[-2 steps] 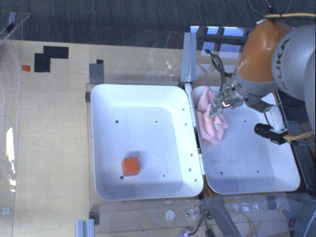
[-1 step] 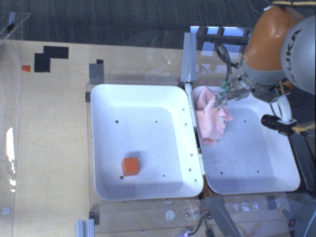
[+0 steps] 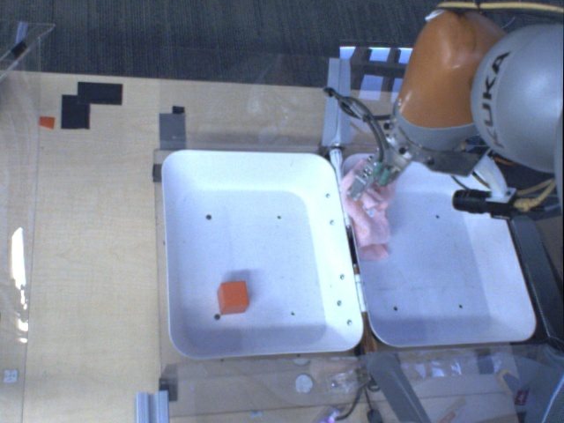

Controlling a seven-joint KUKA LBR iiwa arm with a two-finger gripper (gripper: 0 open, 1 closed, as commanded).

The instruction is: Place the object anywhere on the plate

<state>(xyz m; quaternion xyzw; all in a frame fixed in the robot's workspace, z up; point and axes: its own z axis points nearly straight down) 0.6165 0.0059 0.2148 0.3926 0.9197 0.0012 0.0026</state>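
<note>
The grey arm reaches in from the right, bent over the right bin's upper left corner. Its gripper sits against a pink plate. An orange cube lies in the left bin, well apart.

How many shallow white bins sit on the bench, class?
2. The left bin holds an orange cube; the right bin lies beside it, under the arm, with a pink object at its left edge.
</note>
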